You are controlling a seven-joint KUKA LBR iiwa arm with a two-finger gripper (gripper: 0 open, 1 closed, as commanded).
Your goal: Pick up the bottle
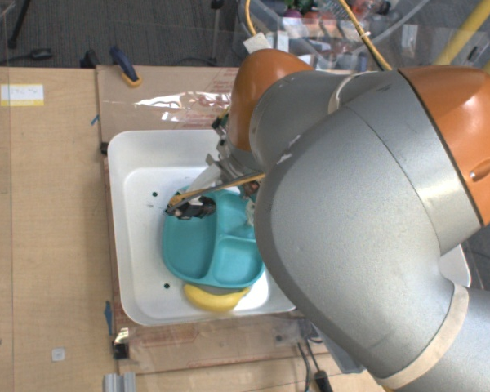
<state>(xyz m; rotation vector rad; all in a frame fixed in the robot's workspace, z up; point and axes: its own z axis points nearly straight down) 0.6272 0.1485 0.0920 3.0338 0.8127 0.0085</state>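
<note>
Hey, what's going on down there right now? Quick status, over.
Claw low in the white bin, at the teal divided plate's edge. No bottle identifiable. Yellow object tucked under the plate; the arm blocks the right side.

From my remote seat I see a pale wooden surface (41,219) spreading left, with a white label (21,94) near its far edge. Beyond it lies dark grey carpet floor (131,11), where a clear plastic tub (392,6) of clutter sits at upper right.
</note>
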